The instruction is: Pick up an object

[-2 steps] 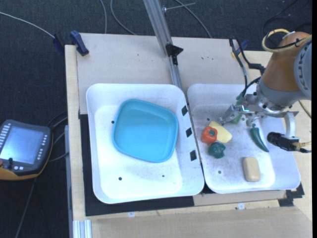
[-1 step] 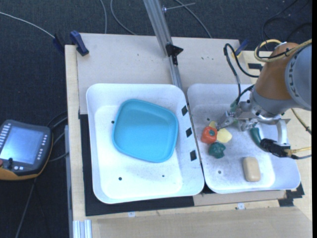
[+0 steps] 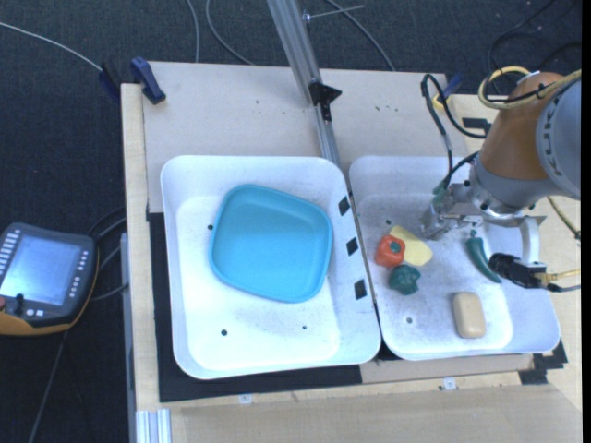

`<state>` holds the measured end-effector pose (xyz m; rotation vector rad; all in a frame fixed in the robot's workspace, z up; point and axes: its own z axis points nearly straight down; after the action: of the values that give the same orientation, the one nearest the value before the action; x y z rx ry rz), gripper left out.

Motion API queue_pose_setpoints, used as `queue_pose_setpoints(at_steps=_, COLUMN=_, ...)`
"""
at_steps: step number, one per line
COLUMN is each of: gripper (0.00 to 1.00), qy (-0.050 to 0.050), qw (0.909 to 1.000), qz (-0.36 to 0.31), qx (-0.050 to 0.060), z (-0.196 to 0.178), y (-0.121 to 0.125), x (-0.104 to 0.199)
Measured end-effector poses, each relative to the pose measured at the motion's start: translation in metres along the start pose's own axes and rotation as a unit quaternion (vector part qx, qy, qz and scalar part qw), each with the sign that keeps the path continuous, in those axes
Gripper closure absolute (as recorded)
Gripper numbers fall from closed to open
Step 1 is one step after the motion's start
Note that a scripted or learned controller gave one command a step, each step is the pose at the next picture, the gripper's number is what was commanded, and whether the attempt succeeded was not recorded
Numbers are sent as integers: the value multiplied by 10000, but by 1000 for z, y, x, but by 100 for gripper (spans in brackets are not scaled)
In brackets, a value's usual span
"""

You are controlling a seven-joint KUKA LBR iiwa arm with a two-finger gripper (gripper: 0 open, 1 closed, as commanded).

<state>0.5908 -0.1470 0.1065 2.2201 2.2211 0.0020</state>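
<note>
The surface carries two white bins. The left bin holds a blue plate. The right bin holds a tan block near the front, a red-and-yellow toy, a teal lump and a green piece. The pincer hovers at its far side; its state I cannot tell.

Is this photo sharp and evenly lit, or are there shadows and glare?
Camera view: even, soft light, with only faint shadows beside the blue plate and small toys; no strong glare on the white bins; the gripper and the arm look slightly soft.
</note>
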Motion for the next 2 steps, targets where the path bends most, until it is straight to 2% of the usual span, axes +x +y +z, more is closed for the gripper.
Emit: queue_pose_setpoints(at_steps=2, gripper=100, qy=-5, qw=10000, qz=2, qx=-17, z=-112, y=-10, x=-10)
